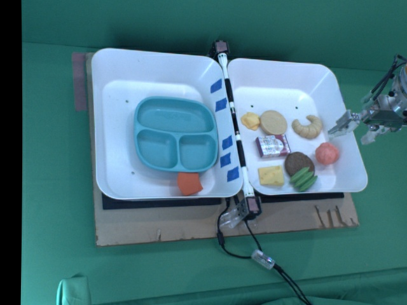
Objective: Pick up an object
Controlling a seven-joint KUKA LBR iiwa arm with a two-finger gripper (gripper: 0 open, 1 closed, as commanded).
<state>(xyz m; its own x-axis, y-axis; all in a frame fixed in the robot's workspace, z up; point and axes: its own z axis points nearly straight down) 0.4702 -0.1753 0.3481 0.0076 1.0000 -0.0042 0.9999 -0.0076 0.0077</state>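
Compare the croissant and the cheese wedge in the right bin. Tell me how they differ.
The croissant is curved and ridged, golden brown; the cheese wedge is flat, straight-edged and pale yellow. The croissant lies toward the bin's far side, close to the pincer; the cheese wedge lies near the front rim, beside the green beans. Both are toy foods lying loose on the floor of the right bin, untouched.

You see two white bins [114,68] on a brown cardboard sheet [159,230] over green cloth [51,234]. The divided plate [175,134] is teal, the block [189,183] beside it orange-red, and blue tape squares [220,105] mark the left bin's edge. In the right bin you have a tan cookie [273,122], a golden croissant [308,126], a yellow cheese wedge [271,175], a pinkish-red ball [327,153] and green pea pods [304,180].
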